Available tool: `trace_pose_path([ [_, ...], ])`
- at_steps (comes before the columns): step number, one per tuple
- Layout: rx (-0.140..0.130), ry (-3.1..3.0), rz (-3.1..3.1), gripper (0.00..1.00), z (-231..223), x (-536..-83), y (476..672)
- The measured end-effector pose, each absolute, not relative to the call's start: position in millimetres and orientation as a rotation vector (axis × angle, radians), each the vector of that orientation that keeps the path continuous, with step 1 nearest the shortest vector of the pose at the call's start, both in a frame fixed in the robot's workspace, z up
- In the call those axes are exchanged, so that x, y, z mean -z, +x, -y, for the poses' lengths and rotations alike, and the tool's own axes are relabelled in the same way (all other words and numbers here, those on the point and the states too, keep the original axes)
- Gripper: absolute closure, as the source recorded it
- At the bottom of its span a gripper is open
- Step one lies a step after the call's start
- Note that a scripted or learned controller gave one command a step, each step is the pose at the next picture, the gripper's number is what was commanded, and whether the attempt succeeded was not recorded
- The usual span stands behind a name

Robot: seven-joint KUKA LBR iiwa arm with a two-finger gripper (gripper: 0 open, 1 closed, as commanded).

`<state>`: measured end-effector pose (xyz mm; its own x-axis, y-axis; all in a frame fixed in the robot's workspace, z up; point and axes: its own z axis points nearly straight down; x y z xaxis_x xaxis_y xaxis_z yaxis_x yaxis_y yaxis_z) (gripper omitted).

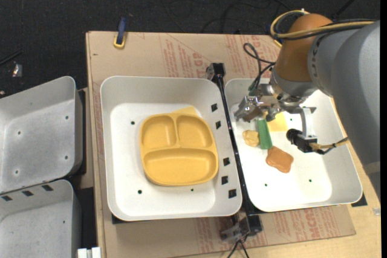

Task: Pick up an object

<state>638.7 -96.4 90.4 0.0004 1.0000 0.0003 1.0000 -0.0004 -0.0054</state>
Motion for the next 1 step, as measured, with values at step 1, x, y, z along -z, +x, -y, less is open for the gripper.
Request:
trace_pose_path([
  [1, 0.001, -2.224, 2.222, 1.0, 96.8, -104.7, 640.8],
])
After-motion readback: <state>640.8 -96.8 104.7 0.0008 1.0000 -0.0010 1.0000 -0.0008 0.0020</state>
